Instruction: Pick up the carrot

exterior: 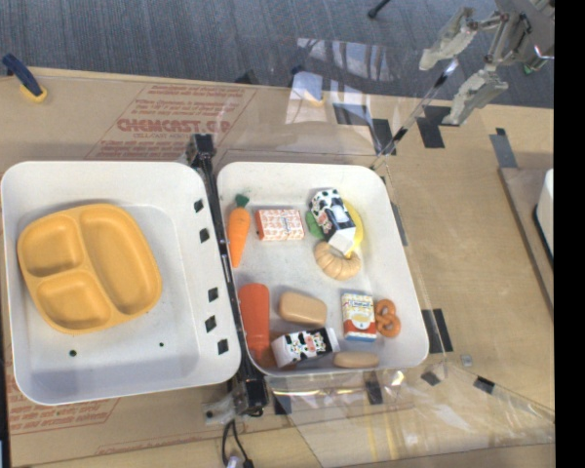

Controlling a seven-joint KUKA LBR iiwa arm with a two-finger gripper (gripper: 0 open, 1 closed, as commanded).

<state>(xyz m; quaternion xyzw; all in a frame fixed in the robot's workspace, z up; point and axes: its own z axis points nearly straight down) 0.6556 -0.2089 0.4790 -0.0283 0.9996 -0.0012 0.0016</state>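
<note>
carrot (237,234) is hugging the right bin's left wall (224,261); our gripper (460,64), hovering far right and spread wide, is risking wall contact.

yellow tray (88,264), croissant (337,260), pretzel (386,318)

You have two white bins: left bin (19,359), right bin (395,222). Left one holds one yellow tray (88,264). Right one holds ten items: one carrot (237,234), one orange cylinder (254,320), two cow-print cartons (330,211) (303,346), two small boxes (280,224) (359,317), one croissant (337,259), one bread slice (302,308), one pretzel (385,318), one sausage (357,360). One gripper (464,64) up top.
</note>
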